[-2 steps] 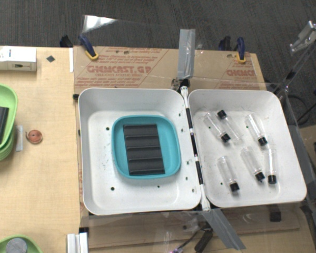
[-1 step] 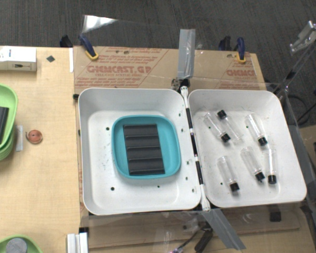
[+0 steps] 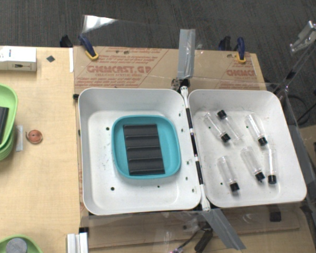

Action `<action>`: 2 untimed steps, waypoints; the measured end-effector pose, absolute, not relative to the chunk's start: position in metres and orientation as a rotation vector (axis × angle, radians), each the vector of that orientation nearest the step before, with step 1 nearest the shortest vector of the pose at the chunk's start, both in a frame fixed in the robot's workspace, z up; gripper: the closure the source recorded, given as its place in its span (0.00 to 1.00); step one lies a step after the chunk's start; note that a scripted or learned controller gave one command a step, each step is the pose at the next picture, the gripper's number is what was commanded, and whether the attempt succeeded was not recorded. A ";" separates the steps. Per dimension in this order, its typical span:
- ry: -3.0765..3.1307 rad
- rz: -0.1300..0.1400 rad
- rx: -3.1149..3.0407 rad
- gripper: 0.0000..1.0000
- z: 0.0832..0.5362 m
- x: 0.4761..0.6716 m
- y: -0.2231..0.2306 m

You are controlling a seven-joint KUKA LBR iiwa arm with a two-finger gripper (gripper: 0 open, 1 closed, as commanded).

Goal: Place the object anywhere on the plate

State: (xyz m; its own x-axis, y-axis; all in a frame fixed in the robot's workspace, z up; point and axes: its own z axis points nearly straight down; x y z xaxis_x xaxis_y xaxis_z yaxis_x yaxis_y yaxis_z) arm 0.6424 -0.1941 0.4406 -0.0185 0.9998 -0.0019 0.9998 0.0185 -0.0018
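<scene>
Teal plate (image 3: 146,147) sits in left bin (image 3: 95,157), dark ribbed block on it. Clear capped tubes (image 3: 224,126) lie scattered in right bin (image 3: 284,141). I judge them light, slick, roll-prone; grab mid-barrel, across axis. Tool state: cannot tell.

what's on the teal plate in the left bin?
A black ribbed block lies on the teal plate, covering its middle. The plate surface beneath is hidden. The clear tubes are in the right bin.

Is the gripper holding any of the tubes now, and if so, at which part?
It cannot be told. The clear tubes lie loose in the right bin, and the teal plate carries a black insert.
</scene>
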 end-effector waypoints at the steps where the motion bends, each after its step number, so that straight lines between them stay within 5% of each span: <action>1: 2.242 -0.004 2.201 0.00 0.441 0.642 -0.194; 2: 2.242 -0.004 2.201 0.00 0.441 0.642 -0.194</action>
